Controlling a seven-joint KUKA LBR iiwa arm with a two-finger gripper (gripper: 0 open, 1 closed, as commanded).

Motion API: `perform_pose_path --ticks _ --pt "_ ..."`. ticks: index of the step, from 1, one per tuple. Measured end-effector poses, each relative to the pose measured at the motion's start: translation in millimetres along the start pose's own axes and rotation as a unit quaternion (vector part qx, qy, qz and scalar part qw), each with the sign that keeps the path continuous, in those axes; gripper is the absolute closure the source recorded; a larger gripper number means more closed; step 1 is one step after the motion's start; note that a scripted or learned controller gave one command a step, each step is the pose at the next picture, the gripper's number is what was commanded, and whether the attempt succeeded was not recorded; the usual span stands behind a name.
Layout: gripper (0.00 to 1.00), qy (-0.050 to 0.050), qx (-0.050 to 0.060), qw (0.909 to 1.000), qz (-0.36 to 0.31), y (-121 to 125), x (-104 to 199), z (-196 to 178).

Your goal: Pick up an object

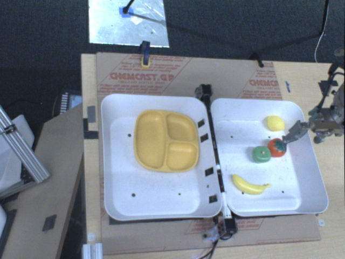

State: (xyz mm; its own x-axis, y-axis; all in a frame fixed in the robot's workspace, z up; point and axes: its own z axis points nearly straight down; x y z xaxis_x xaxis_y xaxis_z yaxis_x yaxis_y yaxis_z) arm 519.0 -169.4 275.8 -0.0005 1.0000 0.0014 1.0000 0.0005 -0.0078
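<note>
The right bin (307,193) holds a yellow lemon (275,123), a red tomato with a green top (277,147), a green round fruit (261,154) touching the tomato's left side, and a yellow banana (249,185) nearer the front. My gripper (302,131) reaches in from the right edge over the bin's right rim. Its tip sits just right of and slightly above the tomato, and below and right of the lemon. Nothing is seen held in it.
The left bin (116,193) carries a yellow divided plate (165,140). A black hinge strip (213,144) runs between the bins. A foil sheet (128,14) lies at the back, and a metal frame (21,150) stands at the far left.
</note>
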Motion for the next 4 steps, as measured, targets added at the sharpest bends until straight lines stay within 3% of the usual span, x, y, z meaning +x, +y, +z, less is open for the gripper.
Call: perform_pose_path --ticks 1,4 --pt "0.0 -0.001 -0.005 1.0 -0.001 1.9 0.4 -5.1" --pt "0.0 0.0 -0.003 1.0 0.0 9.9 13.8 143.0"
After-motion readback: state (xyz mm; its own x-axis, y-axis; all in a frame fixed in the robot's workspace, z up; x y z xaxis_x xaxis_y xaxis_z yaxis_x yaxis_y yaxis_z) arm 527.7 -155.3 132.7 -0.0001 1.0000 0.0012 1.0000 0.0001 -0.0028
